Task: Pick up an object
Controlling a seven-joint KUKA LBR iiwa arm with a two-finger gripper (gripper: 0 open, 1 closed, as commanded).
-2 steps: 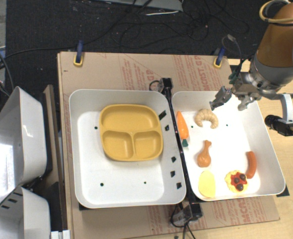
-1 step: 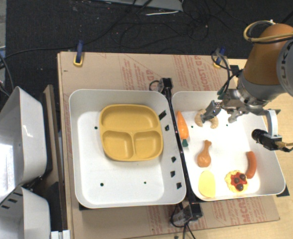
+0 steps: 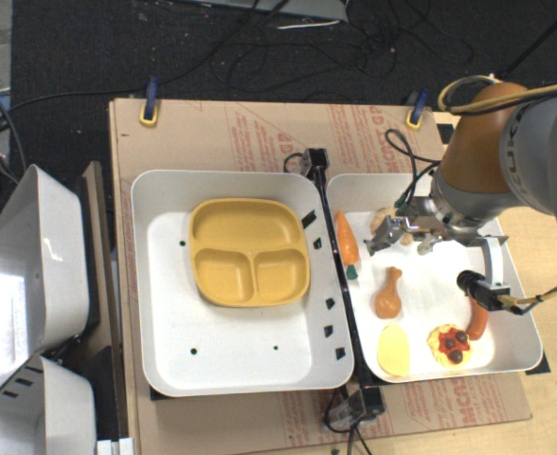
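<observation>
Arm poised over the right-hand bin, nothing gripped yet.

Camera view: the metal two-finger gripper (image 3: 404,232) hangs low at the far end of the shallow white right bin (image 3: 525,349); whether it is spread or pressed together I cannot tell. Just beside it lies a slim orange plastic carrot (image 3: 347,239), and nearer the camera a tan toy drumstick (image 3: 388,294). The drumstick lies apart from its neighbours, so it looks the cleaner target: centre over its narrow shaft before descending.

Red print runs across the cardboard sheet (image 3: 260,126) under the bins, along its top and bottom edges. Letters too small and skewed to read. No other legible text, labels or numbers.
</observation>
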